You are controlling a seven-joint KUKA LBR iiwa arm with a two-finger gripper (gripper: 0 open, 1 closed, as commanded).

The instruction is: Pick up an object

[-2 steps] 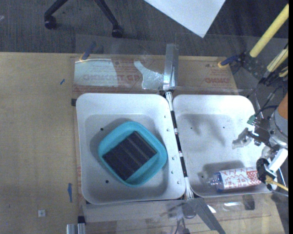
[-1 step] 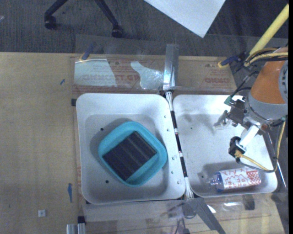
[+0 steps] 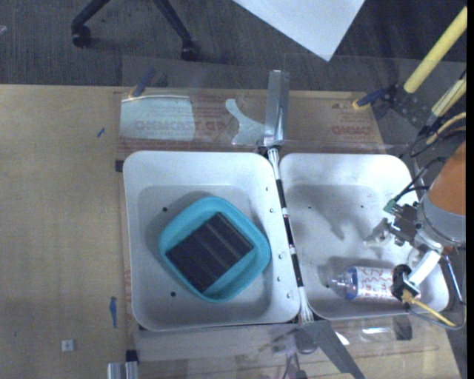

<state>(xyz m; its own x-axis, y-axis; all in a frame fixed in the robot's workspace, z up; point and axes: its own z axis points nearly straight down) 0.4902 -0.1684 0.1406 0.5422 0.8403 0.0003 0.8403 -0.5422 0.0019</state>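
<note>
The gripper [image 3: 390, 222] hangs by the right bin's [image 3: 348, 160] right wall, open or closed I can't tell, and the bottle [image 3: 368, 282] lies loose along the near wall, so I'd centre across its body before dropping.

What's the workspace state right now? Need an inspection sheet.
Surface: tan bench bearing the left bin and the right bin, both white, side by side.
Job's things: clear bottle on its side at the front of the right bin; teal dish with a black ribbed block on it in the left bin.
Clutter: nothing seen.
Grippers: tool over the right bin's right side, nothing visibly held.
Cables: dark cables looping by the arm.
Surroundings: carpet, chair base, white sheet, yellow poles.
</note>
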